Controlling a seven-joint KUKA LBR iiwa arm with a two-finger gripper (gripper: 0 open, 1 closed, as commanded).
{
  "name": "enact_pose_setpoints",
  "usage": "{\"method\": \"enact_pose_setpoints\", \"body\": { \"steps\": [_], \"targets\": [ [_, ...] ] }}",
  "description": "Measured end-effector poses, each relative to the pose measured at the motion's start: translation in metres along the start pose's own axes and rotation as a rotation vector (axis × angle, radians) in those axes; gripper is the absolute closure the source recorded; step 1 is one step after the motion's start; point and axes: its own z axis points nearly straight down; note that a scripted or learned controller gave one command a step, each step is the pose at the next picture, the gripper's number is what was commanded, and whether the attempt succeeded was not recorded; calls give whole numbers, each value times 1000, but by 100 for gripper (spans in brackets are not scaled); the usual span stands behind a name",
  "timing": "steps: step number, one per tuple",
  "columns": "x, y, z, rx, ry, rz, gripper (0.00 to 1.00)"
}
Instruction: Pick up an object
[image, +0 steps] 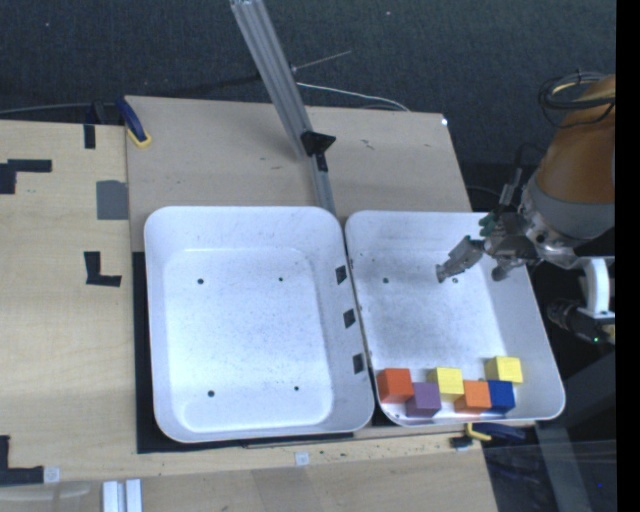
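Blocks (450, 388) in right bin (400, 250) – near edge; left bin (170, 240) beside it

No legible text, labels, brands, numbers or signs anywhere on bench, bins or blocks.

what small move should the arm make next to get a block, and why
Probably travel toward the near edge of the right bin. The gripper hangs over bare floor in its far half, while the blocks, such as the orange block, cluster along the near wall.
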Motion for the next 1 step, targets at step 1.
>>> {"method": "enact_pose_setpoints", "body": {
  "steps": [1],
  "targets": [
    [12, 24, 103, 8, 0, -1, 0]
  ]
}}
